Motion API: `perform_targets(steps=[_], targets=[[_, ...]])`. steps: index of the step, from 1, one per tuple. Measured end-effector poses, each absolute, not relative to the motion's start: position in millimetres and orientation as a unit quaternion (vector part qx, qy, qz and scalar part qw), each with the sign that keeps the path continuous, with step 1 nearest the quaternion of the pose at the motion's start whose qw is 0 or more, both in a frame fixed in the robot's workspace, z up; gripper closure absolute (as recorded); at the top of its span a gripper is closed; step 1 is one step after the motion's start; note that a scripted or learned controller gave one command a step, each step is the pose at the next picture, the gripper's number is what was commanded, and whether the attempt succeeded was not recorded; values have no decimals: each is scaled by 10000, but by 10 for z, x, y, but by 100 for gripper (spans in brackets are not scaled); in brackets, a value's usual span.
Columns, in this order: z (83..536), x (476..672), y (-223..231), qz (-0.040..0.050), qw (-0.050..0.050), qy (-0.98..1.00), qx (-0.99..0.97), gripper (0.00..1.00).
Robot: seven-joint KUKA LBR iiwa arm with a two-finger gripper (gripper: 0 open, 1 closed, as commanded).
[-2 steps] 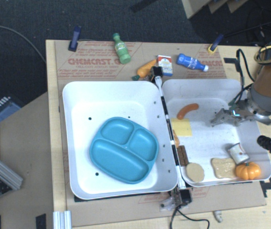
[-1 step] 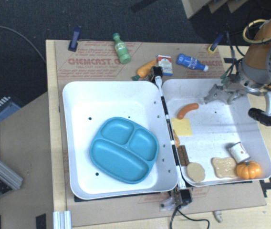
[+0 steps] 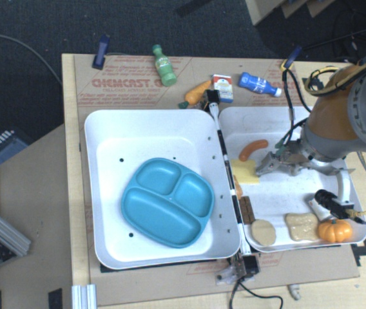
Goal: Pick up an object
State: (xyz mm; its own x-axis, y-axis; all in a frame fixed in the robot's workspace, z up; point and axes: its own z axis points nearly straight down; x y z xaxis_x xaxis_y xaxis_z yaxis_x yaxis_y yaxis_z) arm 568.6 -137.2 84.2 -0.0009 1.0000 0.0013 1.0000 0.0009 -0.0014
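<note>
While the grey arm reaches in from the right, its pincer [image 3: 265, 167] sits low in the right white bin [image 3: 267, 122], tips apparently spread and just beside a flat yellow cheese-like slice [image 3: 243, 173]; nothing shows between them. A reddish toy sausage [image 3: 254, 149] lies near, behind the slice. A blue divided plastic tray [image 3: 167, 202] rests in the left white bin [image 3: 105, 147].

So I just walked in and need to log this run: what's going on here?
The robot arm reaches into the right bin, its hand low beside a yellow block and below a toy sausage. Nothing is visibly in its grip. The left bin holds a blue divided plate.
</note>
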Motion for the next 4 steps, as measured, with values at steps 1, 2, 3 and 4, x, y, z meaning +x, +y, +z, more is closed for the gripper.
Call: perform_targets(steps=[1,2,3,4], targets=[[847,4858,-2159,0,1,-7071,-7071,0],[848,5622,-1859,-7,-5,-7077,-7065,0],[840,4786,-2210,-8,43,-7078,-7064,0],[1889,5315,-1874,-10,-15,-7078,-7064,0]])
